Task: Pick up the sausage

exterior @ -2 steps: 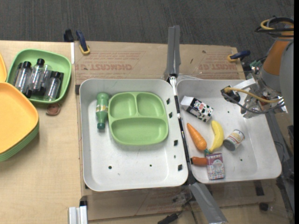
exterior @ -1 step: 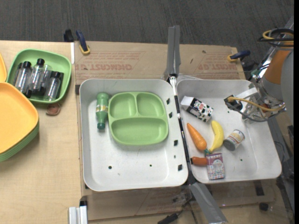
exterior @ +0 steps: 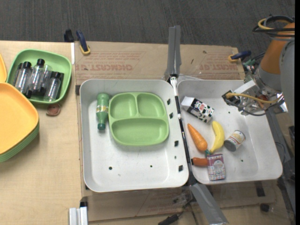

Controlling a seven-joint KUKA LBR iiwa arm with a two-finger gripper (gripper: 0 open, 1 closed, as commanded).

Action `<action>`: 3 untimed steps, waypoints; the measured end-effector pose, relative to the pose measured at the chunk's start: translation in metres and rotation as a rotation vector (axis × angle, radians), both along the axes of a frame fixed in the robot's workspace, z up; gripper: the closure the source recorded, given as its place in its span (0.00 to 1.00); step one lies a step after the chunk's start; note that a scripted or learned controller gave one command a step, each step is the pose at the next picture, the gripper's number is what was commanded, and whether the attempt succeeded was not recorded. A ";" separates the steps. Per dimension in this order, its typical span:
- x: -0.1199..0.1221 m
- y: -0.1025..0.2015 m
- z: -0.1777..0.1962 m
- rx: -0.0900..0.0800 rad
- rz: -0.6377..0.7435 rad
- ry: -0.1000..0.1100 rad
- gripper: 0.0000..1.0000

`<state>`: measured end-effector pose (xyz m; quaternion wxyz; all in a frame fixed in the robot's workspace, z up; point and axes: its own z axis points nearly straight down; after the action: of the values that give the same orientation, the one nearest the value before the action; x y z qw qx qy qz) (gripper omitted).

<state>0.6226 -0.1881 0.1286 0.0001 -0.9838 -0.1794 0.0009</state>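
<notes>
The sausage (exterior: 198,161) is a short reddish-brown piece near the front left corner of the right bin (exterior: 255,170). Its right end touches a pink packet (exterior: 216,167), and it lies just below the tip of the carrot (exterior: 197,137). My gripper (exterior: 248,103) hangs over the back right part of the right bin, far from the sausage and above the bin floor. Nothing shows under it or in it.
The right bin also holds a black-and-white milk carton (exterior: 198,109), a banana (exterior: 217,136) and a small can (exterior: 234,140). In the left bin (exterior: 93,172) sit a green divided plate (exterior: 138,118) and a green bottle (exterior: 102,110). Orange plates (exterior: 16,125) and a tray of bottles (exterior: 40,76) stand left of the bins.
</notes>
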 end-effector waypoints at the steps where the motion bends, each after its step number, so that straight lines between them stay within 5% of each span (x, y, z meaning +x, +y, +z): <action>1: -0.003 -0.034 0.010 0.000 -0.116 0.001 1.00; 2: -0.014 0.004 0.002 0.001 -0.157 0.003 1.00; 3: -0.030 -0.023 -0.033 0.002 -0.036 0.002 1.00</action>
<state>0.5923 -0.2108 0.0951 0.0012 -0.9869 -0.1616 0.0018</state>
